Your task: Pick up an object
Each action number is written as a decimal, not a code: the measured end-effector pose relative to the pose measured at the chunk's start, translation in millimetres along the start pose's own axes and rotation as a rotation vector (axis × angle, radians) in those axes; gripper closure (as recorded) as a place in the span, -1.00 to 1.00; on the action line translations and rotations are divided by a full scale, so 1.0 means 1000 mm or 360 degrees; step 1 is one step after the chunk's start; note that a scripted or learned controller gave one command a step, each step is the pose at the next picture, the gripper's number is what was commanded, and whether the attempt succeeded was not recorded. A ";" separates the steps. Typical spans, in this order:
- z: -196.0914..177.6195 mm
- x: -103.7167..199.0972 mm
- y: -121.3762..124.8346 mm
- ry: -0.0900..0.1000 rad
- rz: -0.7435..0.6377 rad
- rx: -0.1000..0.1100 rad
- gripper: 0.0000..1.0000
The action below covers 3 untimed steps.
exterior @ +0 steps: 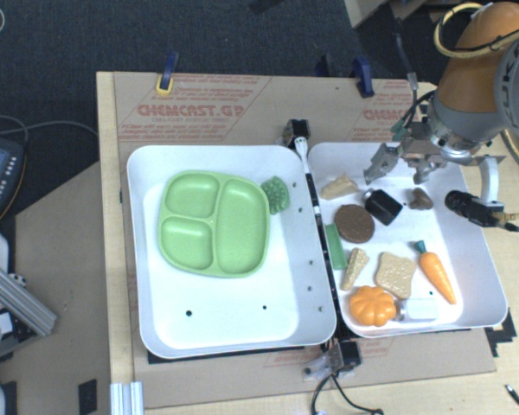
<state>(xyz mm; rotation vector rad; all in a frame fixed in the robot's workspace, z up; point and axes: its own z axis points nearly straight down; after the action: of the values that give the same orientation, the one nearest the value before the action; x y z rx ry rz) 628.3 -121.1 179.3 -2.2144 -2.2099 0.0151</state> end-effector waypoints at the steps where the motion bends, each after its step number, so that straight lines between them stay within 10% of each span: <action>1: -0.009 0.000 0.003 -0.0003 -0.0004 -0.0024 -1.00; 3: 0.087 -0.009 0.016 -0.0010 -0.0001 -0.0024 -1.00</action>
<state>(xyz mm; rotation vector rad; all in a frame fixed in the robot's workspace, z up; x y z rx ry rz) 643.3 -129.4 92.2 -2.2243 -2.2210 0.0054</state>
